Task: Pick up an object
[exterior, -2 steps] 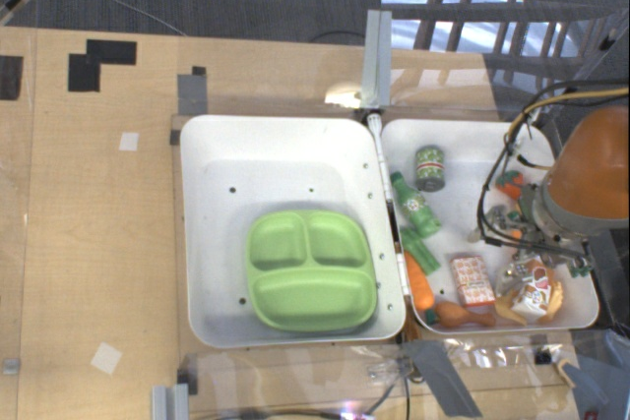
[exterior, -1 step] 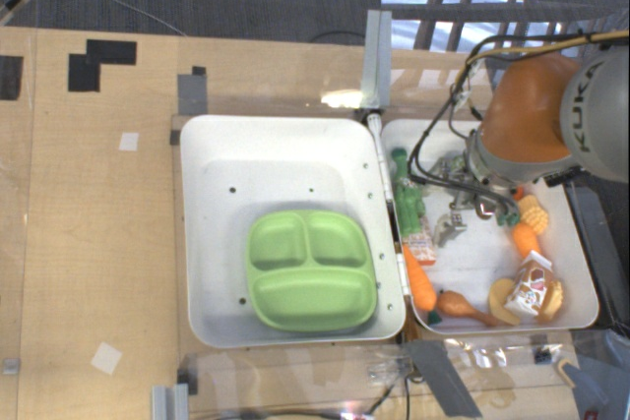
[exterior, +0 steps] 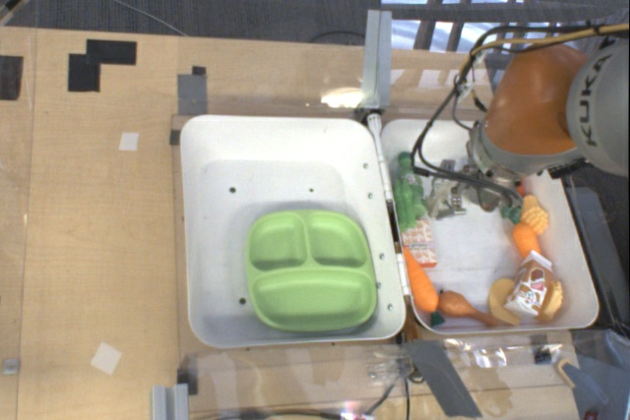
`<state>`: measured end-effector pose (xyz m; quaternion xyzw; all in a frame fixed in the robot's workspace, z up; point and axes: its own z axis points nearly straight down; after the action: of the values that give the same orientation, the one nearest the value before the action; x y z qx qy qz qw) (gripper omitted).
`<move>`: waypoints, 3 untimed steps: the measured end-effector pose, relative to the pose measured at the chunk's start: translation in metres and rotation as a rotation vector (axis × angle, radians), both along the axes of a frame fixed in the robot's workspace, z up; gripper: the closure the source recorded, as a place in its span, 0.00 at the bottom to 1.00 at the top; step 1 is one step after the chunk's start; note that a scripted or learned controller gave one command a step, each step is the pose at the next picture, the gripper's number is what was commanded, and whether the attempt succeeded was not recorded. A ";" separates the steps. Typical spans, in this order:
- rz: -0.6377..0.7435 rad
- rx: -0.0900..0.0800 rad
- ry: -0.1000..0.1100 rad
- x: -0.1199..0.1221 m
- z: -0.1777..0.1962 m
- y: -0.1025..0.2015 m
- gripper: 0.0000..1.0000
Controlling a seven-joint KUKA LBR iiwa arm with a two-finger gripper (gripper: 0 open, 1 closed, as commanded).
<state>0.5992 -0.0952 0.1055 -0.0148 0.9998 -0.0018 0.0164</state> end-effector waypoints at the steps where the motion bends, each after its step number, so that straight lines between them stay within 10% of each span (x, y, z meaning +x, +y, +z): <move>1: -0.220 0.007 0.016 0.036 0.109 -0.027 1.00; 2: -0.004 -0.001 0.017 0.053 0.181 -0.085 1.00; 3: -0.144 0.005 0.019 0.072 0.223 -0.077 1.00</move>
<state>0.6709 -0.1721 0.3282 0.0571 0.9983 -0.0004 0.0070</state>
